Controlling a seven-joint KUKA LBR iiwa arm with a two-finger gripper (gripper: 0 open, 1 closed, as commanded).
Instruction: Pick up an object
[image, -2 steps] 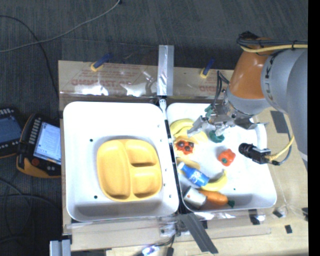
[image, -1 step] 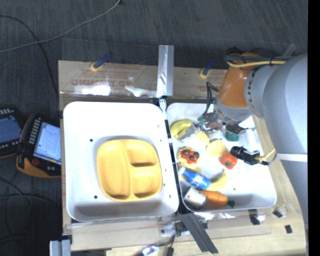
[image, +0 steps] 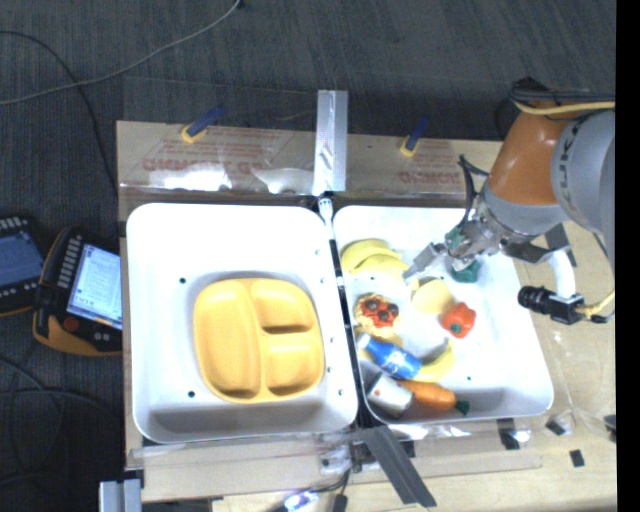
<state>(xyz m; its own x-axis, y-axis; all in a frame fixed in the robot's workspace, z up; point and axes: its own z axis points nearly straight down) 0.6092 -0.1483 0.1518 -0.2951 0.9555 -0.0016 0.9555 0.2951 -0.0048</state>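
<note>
Nearest the camera, along the front wall of the right bin (image: 520, 395), lies a carrot (image: 432, 397), orange with a dark green end, touching a pale cup-like item (image: 390, 397) at its left. Just behind sits a blue packet (image: 388, 356). Behind that, a small dish of mixed toy food (image: 377, 311) rests against the divider, and a red pepper (image: 459, 320) stands apart towards the bin's middle, beside a pale yellow round piece (image: 433, 297). Yellow banana-shaped pieces (image: 365, 255) lie at the rear left of this bin.

The left bin (image: 160, 290) carries a yellow compartment tray (image: 259, 334), seated flat.

At the rear of the right bin the gripper (image: 462, 250) hangs over bare floor, between the banana pieces and the pepper. A grey finger (image: 424, 259) slants out to the left; the fingers appear spread fairly wide, with nothing between them.

Judgement: no object is taken yet, and the step in hand is selection and descent. The red pepper is the soundest candidate, being close to the tool and clear of neighbours on most sides. The tool should be centred over it, fingers set to straddle its narrower width, and lowered fully before closing. The crowded front cluster risks a double contact or a slip and is better avoided.
</note>
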